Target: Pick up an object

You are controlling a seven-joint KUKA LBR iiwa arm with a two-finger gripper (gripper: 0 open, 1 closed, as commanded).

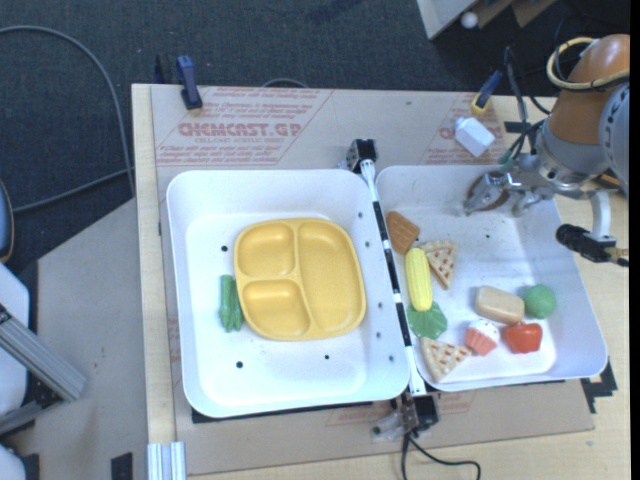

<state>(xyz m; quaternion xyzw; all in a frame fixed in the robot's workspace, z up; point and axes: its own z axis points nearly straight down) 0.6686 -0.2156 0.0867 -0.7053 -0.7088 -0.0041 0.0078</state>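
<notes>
My gripper (500, 198) hangs over the far end of the right bin (565, 268), its fingers spread with nothing between them. The toy food lies nearer the camera: a brown biscuit (402, 232), a yellow corn cob (418, 278), a waffle wedge (441, 262), a green leaf (428, 320), a second waffle wedge (443, 355), a tan bread roll (498, 304), a green ball (540, 300), a red tomato (522, 337) and a small pink and white piece (481, 337). The gripper touches none of them.
The left bin (190, 198) holds a yellow divided plate (298, 276) with a green pod (230, 303) beside its left edge. A black divider rail (385, 258) runs between the bins. A white block (473, 135) and cables lie on the bench behind the right bin.
</notes>
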